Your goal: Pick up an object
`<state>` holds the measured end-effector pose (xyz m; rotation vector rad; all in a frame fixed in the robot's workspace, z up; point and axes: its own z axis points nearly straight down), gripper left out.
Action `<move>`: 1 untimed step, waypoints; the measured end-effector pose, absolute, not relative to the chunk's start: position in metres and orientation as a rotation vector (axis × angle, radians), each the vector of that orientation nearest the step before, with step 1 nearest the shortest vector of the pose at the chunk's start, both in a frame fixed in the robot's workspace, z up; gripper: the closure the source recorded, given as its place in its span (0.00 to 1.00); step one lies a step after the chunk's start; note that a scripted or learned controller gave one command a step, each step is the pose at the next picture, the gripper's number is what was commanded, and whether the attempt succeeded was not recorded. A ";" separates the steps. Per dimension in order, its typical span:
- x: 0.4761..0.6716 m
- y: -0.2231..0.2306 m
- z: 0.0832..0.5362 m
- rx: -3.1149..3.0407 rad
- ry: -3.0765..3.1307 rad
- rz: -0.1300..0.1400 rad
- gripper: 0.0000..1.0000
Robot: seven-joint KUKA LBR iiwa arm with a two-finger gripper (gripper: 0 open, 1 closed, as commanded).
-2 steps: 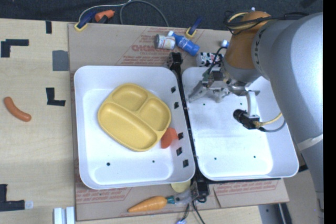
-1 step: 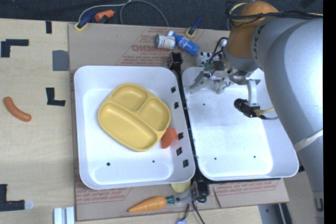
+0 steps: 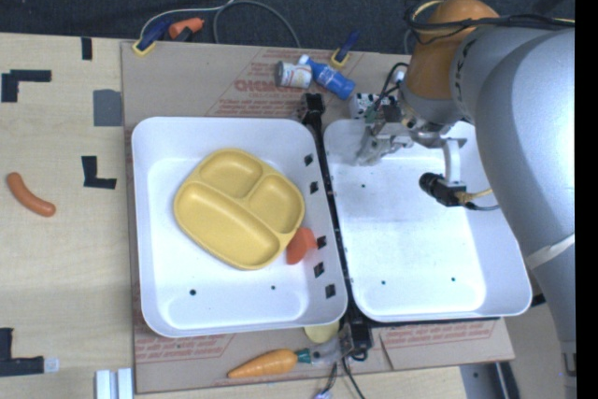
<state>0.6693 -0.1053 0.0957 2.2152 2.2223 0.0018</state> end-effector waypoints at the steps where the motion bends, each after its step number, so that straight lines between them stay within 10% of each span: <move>1: 0.568 -0.046 0.186 2.222 2.229 -0.005 1.00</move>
